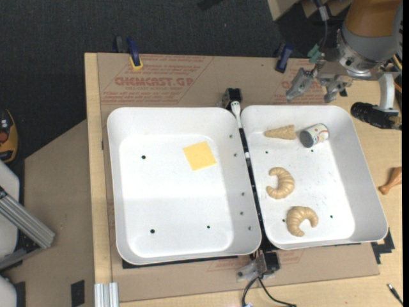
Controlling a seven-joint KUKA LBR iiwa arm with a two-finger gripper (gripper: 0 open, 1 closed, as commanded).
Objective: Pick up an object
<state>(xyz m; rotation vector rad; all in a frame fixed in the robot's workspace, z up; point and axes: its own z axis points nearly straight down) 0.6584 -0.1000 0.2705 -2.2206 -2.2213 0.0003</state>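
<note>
We see the tool [316,86] hanging spread and empty above the right bin's [367,171] one o'clock rim, likely lining up. Candidates lie inside: two croissants [281,183] [301,219], a cone-shaped pastry [281,132], a small can [313,135].

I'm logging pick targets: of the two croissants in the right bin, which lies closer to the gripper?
The upper croissant, mid-bin; it lies closer to the gripper than the other croissant, by the bin's near edge.
</note>
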